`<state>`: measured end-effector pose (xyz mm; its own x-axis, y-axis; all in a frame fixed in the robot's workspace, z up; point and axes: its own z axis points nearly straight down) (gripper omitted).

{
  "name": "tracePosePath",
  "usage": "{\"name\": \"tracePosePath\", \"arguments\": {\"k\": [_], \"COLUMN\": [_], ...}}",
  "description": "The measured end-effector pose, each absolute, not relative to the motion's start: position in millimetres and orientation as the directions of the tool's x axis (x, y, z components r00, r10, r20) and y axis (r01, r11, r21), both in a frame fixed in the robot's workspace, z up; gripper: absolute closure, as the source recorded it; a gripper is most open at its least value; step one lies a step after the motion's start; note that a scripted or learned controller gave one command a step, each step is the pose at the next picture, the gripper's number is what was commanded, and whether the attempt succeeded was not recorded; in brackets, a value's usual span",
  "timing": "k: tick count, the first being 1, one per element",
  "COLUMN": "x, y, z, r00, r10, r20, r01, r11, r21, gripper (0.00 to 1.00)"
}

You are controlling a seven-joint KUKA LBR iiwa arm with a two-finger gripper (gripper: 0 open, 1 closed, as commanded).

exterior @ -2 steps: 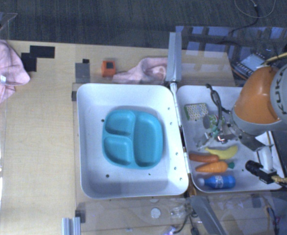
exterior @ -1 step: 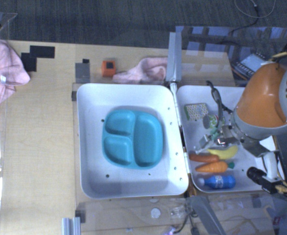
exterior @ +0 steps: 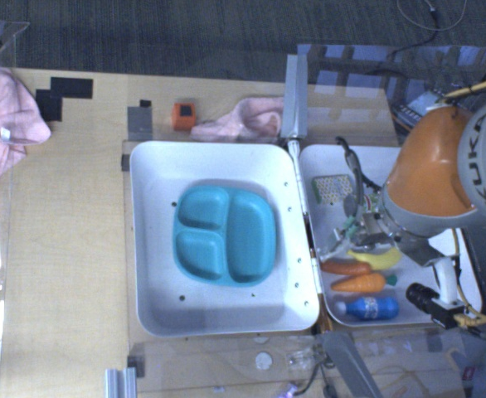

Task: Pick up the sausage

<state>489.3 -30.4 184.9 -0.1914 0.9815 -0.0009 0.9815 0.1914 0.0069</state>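
The sausage [exterior: 345, 266], a short reddish-brown link, lies in the right bin [exterior: 326, 166] near its left wall. My gripper [exterior: 352, 232] hangs low over the bin, just above and slightly behind the sausage, with the orange band and grey wrist right of it. The gripper partly covers a yellow banana [exterior: 377, 258] lying right of the sausage. I see nothing held in the gripper.
An orange carrot [exterior: 360, 284] lies just in front of the sausage, and a blue bottle [exterior: 371, 308] sits at the bin's front. A speckled green pad [exterior: 332, 189] is toward the back. The left bin [exterior: 152, 222] holds a blue divided plate [exterior: 225, 234].
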Motion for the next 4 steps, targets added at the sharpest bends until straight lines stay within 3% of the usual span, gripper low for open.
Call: {"name": "tracePosePath", "arguments": {"k": [1, 2, 3, 4], "x": [488.8, 493.4, 498.4, 498.3], "y": [-55.1, -98.0, -100.1, -100.2], "z": [185.1, 113.9, 126.9, 126.8], "r00": [-0.160, -0.298, -0.297, -0.297], "r10": [0.987, 0.955, 0.955, 0.955], "r20": [-0.001, -0.010, -0.022, -0.022], "r01": [0.987, 0.954, 0.954, 0.954], "r11": [0.160, 0.298, 0.298, 0.298], "r21": [0.007, 0.021, 0.035, 0.035], "gripper": [0.00, 0.00, 1.00, 0.00]}}
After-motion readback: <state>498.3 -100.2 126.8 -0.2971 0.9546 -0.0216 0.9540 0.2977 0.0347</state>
